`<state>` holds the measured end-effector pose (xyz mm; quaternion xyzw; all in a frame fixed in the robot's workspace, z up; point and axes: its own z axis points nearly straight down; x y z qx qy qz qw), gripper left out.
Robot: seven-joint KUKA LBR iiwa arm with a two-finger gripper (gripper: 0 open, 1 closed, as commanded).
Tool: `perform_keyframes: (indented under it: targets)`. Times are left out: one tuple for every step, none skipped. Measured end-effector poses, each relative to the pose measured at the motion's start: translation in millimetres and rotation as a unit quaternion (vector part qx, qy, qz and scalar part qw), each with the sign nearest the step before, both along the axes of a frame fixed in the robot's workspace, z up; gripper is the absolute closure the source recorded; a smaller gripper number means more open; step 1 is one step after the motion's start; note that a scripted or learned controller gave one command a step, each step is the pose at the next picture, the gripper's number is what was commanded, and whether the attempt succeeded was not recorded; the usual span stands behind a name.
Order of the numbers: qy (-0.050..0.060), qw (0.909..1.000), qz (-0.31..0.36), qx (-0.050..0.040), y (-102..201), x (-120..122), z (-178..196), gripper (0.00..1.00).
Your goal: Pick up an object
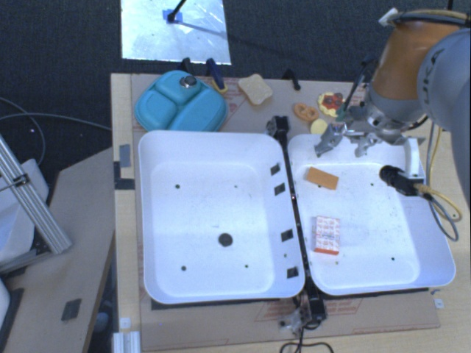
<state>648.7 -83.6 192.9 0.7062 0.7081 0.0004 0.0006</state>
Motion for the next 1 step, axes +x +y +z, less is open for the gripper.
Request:
perform_keyframes:
  targets:
    - [-0.004,1.0000,0.003,0.0008,45.5,18.2,65.3,0.00]
